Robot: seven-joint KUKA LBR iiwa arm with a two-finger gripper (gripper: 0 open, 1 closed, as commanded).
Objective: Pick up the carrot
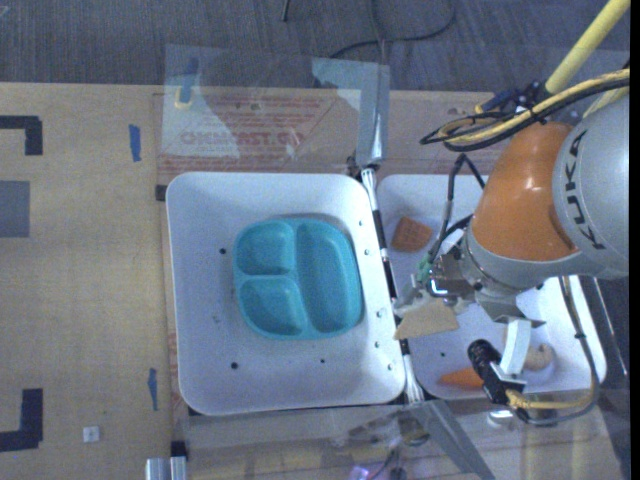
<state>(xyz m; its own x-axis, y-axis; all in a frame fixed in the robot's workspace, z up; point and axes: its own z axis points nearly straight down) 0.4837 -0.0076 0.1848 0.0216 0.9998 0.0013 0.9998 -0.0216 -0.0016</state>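
A lone carrot [460, 378], orange and tapered, lies flat at the near end of the right bin [443, 353]. A pale, rounded lump [541, 357] (too small to identify) sits close by toward that bin's right wall. Farther in, one flat tan piece [428, 320] with angular edges rests against the rim shared by the two shallow white bins. It is just beneath the gripper [440, 286] of the grey-and-orange arm [525, 203], which hangs over the right bin, apart from the carrot. Whether the gripper is spread or closed cannot be told. At that bin's far end rests one orange wedge [410, 234]. The left bin [200, 298] holds a single smooth teal plate [298, 278], round-cornered and moulded into three compartments. Beyond both bins, a clear plastic sheet [265, 118] lies on the wooden bench [80, 298].
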